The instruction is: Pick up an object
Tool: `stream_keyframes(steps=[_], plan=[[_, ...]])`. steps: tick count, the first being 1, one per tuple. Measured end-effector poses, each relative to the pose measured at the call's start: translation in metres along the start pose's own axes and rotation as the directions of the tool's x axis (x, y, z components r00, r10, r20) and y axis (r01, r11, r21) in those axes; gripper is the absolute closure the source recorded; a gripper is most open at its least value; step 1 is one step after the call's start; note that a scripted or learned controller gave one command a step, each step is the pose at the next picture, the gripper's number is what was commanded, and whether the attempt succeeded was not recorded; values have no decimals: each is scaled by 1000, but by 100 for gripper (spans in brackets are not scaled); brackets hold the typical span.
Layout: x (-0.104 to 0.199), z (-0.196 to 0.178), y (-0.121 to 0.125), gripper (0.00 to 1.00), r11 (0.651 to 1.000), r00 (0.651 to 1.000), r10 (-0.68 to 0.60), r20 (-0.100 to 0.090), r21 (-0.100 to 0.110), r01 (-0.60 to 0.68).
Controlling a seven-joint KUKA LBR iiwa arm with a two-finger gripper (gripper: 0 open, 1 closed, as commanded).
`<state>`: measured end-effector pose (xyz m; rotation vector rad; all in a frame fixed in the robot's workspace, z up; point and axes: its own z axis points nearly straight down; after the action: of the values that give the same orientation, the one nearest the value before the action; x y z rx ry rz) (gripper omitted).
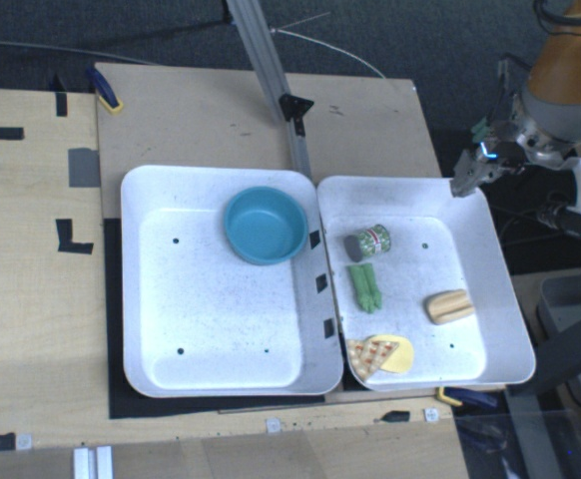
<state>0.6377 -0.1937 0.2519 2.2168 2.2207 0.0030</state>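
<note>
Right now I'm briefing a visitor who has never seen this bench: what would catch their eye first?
Probably the blue bowl, alone near the back right corner of the left bin. Next come the four small things in the right bin: a small can on its side, a green toy vegetable, a tan bread-like piece and a yellow waffle-patterned wedge. The gripper hangs just off that bin's far right corner.

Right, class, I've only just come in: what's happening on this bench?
A grey robot arm's gripper hovers at the upper right corner of the right bin, holding nothing. That bin holds a small can, a green toy, a tan bread-like piece and a yellow wedge. The left bin holds a blue bowl. Nothing is picked up yet.
</note>
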Motion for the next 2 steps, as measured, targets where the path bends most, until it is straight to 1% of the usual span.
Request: stream_keyframes(steps=[1,2], plan=[[0,-28,1,100,1000,1000,0,-1,3,0],[63,-16,1,100,1000,1000,-4,-2,6,4]])
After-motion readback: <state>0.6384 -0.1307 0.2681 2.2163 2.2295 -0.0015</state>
